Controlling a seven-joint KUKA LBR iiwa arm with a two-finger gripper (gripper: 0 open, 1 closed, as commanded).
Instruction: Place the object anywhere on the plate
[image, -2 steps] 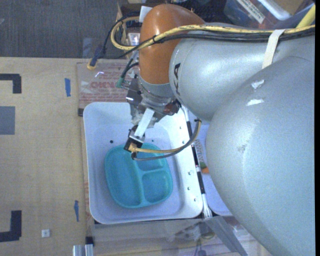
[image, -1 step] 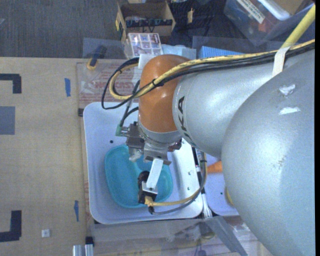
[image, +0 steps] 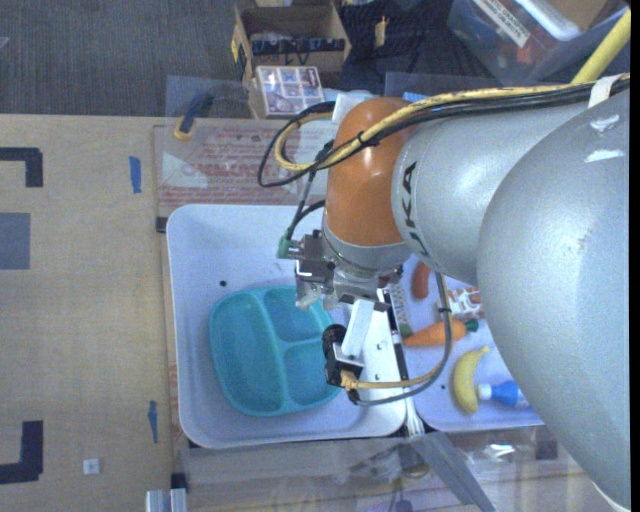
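Observation:
A teal divided plate lies in the left white bin, toward its front. My gripper hangs over the plate's far right corner, below the orange wrist band. The arm's bulk covers the plate's right edge. Whether anything is in the gripper is hidden. In the right bin lie an orange carrot, a yellow banana and a small red piece, all partly covered by the arm.
A blue and white item sits beside the banana in the right bin. Cardboard boxes and clutter stand beyond the bench's far edge. Bare wooden bench stretches to the left of the bins.

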